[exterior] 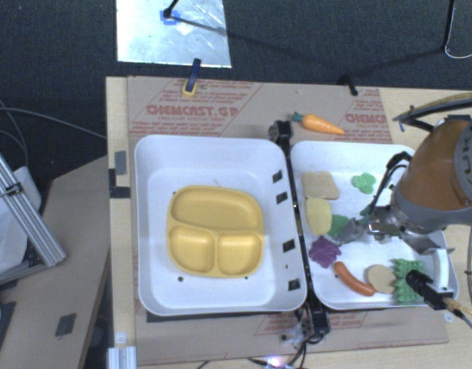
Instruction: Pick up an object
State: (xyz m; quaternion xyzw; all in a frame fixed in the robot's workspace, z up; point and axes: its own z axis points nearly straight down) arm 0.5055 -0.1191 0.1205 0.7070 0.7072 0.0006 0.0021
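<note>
2 shallow white bins sit side by side on the bench [244, 98]. In the left bin [155, 167] lies a yellow divided tray [216, 230] with 3 compartments. The right bin [344, 154] holds toy food: a tan bread slice [320, 184] near its upper left, a small green leafy piece [364, 181] to the right of it, a pale yellow piece [319, 215] below the bread, a purple piece [324, 250] lower still, an orange-red sausage [353, 278] near the front edge, a round tan piece [381, 278] just beside the sausage, and a dark green leafy piece [409, 274] at the front right corner. An orange carrot [320, 124] rests on the bench behind the right bin, outside it.

The arm reaches in from the right, and its gripper [353, 231] is low over the middle of the right bin, beside a green piece [340, 224] that sits just right of the pale yellow one. Whether the fingers are apart or together I cannot tell, since they are blurred and dark.
</note>
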